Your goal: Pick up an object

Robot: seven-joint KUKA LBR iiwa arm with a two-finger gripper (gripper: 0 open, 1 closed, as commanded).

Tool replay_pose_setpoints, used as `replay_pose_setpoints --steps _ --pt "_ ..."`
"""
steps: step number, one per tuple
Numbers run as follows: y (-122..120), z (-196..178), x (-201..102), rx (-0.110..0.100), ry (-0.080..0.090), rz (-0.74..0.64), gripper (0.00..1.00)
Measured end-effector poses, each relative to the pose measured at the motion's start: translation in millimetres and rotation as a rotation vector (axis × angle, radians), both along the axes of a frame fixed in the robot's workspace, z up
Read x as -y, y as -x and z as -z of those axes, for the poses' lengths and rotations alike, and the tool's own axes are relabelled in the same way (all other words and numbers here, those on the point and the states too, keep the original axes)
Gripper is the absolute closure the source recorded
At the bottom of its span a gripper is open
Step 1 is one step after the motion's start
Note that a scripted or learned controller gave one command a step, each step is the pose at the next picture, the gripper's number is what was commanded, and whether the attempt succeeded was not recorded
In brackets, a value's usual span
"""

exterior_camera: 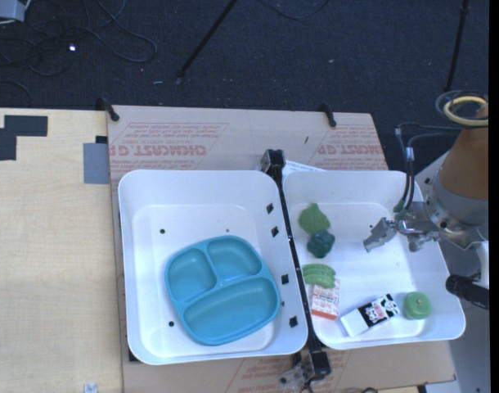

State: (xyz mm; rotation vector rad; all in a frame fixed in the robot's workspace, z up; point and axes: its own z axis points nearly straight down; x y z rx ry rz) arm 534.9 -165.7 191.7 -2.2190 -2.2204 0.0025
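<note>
Dark floor with cables lies behind the bench (pixel 45 244). Left bin (pixel 151 195) holds a blue divided plate (pixel 222 289). Right bin (pixel 356 188) holds green toys (pixel 316 229), packets (pixel 323 300) and a carton (pixel 370 313). Gripper (pixel 379 236) hovers at right of frame; whether its fingers are spread or closed cannot be told.

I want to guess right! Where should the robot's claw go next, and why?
Probably a short move left and down toward the dark teal lumpy toy. The gripper hangs over bare floor of the right white bin, with that toy among the nearest things.
</note>
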Motion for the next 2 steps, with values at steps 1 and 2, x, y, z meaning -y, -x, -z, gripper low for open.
replay_pose_setpoints --steps 1,2 --pt "-5.6 58.1 -8.5 -0.007 -0.003 -0.001 0.00" --pt "-5.2 107.4 -9.3 -0.003 -0.001 0.000 0.00"
